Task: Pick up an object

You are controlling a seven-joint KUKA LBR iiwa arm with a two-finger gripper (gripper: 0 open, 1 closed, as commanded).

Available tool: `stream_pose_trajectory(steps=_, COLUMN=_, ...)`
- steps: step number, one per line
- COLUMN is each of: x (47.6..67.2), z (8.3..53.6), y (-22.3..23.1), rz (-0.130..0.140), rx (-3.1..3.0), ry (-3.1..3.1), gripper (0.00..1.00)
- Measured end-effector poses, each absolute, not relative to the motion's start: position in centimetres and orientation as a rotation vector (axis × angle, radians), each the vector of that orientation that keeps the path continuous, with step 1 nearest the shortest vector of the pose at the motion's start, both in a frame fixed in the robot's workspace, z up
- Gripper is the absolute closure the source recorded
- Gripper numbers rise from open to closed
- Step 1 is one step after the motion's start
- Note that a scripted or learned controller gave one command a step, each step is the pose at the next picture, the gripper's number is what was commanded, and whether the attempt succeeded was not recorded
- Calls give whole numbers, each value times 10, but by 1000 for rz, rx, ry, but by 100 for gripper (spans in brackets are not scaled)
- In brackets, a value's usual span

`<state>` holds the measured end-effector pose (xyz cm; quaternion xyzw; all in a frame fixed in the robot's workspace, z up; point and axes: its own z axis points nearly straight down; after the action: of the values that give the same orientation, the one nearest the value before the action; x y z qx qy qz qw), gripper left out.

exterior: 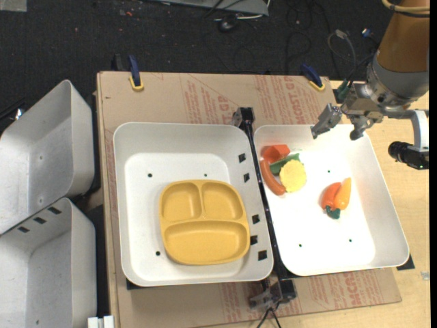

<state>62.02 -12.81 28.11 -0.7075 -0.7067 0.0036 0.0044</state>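
One small orange pepper [337,197], green-stemmed, in the right bin [382,238].

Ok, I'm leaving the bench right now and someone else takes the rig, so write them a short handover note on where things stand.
Gripper: open, holding nothing, hanging over the far edge of the right bin.
Right bin contents: yellow toy with a green piece against red-orange pieces near the left wall; an orange pepper-like toy apart from them, mid-bin.
Left bin: yellow divided tray.
Done: nothing picked yet.
Left: descend onto one object, close, lift. The orange toy stands alone, probably the easier grasp.
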Motion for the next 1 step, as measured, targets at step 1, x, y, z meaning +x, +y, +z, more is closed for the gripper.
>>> stream_pose_trajectory(steps=1, x=622, z=288, y=-128, rz=0, rx=-2221, ry=-2223, gripper=0)
